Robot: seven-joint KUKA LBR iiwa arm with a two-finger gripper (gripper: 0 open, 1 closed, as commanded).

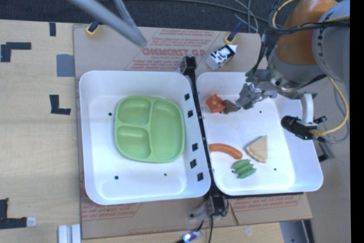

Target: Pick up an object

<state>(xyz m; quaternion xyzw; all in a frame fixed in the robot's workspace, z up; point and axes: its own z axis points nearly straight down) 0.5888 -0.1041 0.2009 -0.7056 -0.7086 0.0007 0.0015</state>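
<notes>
- Nearest the camera, in the right bin (307, 179), a green pea pod (243, 168) lies close to the front wall.
- Just behind the pea pod and slightly right, a pale wedge-shaped piece (257, 149) like a slice of bread or cheese rests on the bin floor; to its left lies an orange sausage (225, 150), close to the divider between the bins.
- The left bin (91, 139) holds a light green divided plate (149, 128) with three compartments, lying flat near its middle.
- Further back in the right bin, a red-orange piece (214, 103) sits near the divider, with a small dark brownish item just beside it on the right.
- The gripper (245, 97) reaches down from the right, its tip close beside that dark item and the red piece; whether the jaws are open, closed or gripping anything cannot be told.
- Behind the bins, a small black-and-white object (220, 54) lies on the cardboard sheet (170, 45) covering the worktop (34, 122).
</notes>
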